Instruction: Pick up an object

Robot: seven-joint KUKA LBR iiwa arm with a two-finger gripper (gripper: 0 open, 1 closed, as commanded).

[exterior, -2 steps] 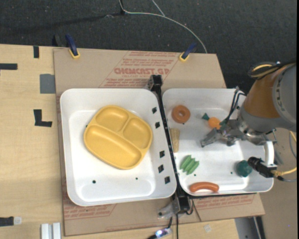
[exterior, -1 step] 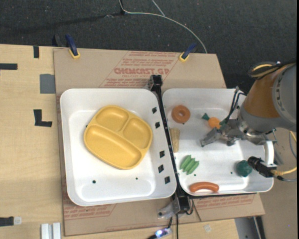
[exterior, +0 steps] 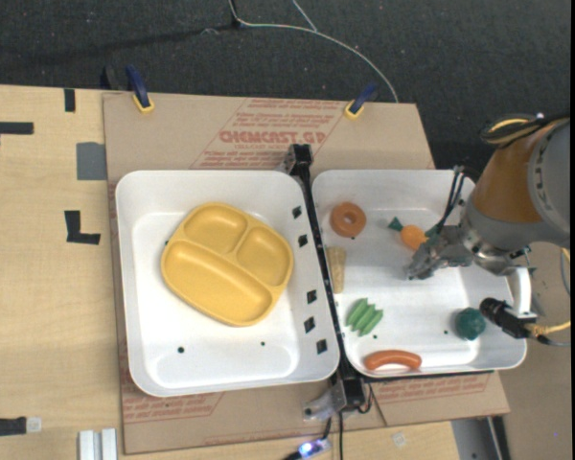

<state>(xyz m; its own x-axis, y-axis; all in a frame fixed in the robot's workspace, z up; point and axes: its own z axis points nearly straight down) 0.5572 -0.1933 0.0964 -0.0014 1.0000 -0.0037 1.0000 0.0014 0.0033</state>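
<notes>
In the right bin [exterior: 431, 338], a toy carrot [exterior: 410, 233] is seen just beside the tool [exterior: 427, 262], toward the doughnut [exterior: 347, 219]. It is judged light, stiff and slippery, best pinched across its orange middle. Whether the tool is open cannot be told

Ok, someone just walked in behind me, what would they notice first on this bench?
Probably the yellow divided plate, alone in the left bin. Next, the grey and orange arm reaching in from the right, its pincer low in the right bin beside the toy carrot.
</notes>
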